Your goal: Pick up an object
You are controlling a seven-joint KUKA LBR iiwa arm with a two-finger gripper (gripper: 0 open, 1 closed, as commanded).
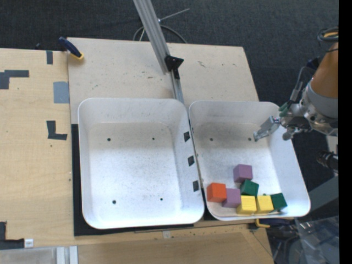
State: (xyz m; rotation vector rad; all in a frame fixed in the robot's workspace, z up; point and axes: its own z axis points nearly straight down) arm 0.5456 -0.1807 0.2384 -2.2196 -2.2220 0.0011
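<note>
Small foam-looking cubes are the things to grab here, and they're all bunched up in the near corner of the right shallow white plastic bin (286, 164), well below and a bit left of the gripper (268, 128) as the camera sees it. There's a purple cube (242, 172) closest to the gripper, a dark green cube (249, 188) touching it just below, then an orange cube (216, 192) off to the left with a second purple cube (232, 197) right beside it. Along the bin's near wall sit two yellow cubes (256, 204) side by side and another green cube (279, 201) at the end of that row.

The gripper itself hangs over the far right part of the same bin, nothing between its fingers. They're small and a bit blurry, so I honestly can't tell if they're spread or pinched. Well apart from the cubes either way.

Behind the gripper, the grey arm with the orange band (325, 87) comes in from the right edge.

Left of the gripper is the left shallow white plastic bin (88, 147), touching the right one along the middle. A slanted grey metal pole (151, 23) runs up from the seam between the bins. Far off to the upper left, a small blue and yellow tool (70, 48) lies on the wooden bench top (33, 125).
</note>
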